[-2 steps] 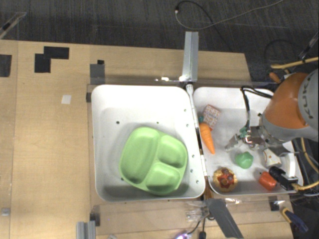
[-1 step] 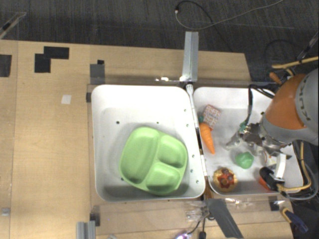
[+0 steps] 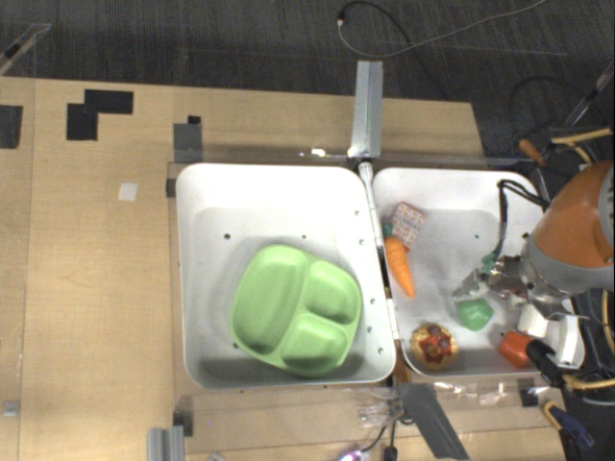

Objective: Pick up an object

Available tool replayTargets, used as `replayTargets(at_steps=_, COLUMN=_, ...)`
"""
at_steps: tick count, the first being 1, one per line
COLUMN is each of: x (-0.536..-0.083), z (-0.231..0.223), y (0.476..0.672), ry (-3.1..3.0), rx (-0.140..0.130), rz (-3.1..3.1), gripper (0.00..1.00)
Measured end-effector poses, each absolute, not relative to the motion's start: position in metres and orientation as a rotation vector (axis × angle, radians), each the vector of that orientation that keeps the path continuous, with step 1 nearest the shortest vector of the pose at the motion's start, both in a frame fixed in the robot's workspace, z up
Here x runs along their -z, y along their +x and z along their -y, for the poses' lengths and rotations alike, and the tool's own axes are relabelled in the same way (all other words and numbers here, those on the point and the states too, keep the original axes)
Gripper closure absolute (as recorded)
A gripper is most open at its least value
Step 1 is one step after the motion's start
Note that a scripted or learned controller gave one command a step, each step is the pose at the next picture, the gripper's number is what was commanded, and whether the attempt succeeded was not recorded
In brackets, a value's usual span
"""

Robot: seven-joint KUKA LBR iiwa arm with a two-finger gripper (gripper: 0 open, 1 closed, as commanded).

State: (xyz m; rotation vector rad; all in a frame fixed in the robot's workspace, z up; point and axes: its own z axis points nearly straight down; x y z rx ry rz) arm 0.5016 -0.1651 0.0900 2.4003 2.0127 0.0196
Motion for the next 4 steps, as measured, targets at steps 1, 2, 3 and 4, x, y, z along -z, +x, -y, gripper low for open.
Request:
replayTargets(at_steps=1, x=-0.102, z=0.164, y=0.505, ry=2.393, rx=-0.027, rz=-2.013, gripper=1.00)
replayTargets(at_steps=2, x=-0.176, z=0.132, y=0.551, ry=2.589, rx=-0.002, rz=-1.777, gripper=1.00)
replayTargets(at_steps=3, x=-0.165, z=0.167, y=0.584, ry=2.800, rx=-0.001, rz=-1.421, gripper=1.00)
replayTargets(at_steps=4, x=-0.219, z=0.198, y=0.550, ry=2.967, rx=-0.001, rz=-1.030, gripper=1.00)
